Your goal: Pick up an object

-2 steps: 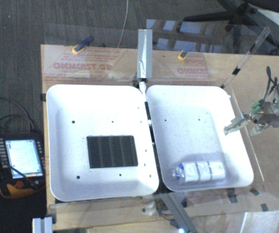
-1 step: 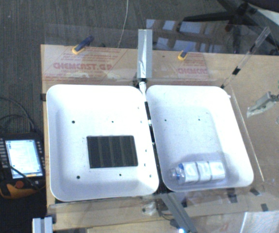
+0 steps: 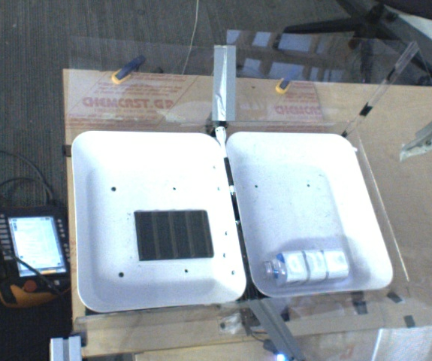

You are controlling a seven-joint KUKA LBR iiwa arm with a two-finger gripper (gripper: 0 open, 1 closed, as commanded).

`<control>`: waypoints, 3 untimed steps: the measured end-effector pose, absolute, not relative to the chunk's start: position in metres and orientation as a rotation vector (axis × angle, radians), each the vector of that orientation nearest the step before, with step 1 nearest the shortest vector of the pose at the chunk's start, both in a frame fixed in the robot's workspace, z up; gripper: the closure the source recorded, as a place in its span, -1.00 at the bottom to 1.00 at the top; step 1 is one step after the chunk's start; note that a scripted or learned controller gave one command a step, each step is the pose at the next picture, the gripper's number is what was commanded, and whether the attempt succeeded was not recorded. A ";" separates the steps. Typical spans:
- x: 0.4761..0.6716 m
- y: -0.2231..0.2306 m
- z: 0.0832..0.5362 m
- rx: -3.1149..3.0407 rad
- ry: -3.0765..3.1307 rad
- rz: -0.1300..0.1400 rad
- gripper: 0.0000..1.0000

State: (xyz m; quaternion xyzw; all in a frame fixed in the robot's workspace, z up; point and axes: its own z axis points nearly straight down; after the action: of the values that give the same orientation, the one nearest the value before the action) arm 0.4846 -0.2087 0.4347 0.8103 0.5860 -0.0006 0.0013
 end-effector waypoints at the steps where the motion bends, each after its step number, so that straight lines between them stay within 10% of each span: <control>1: 0.487 -0.198 0.266 2.682 1.640 -0.004 -1.00; 2: 0.483 -0.127 0.179 2.768 1.495 -0.005 -1.00; 3: 0.484 -0.170 0.187 2.246 2.198 -0.001 -1.00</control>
State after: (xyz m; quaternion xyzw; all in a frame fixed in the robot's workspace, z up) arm 0.4839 -0.1697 0.1874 0.7147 0.6994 -0.0002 -0.0007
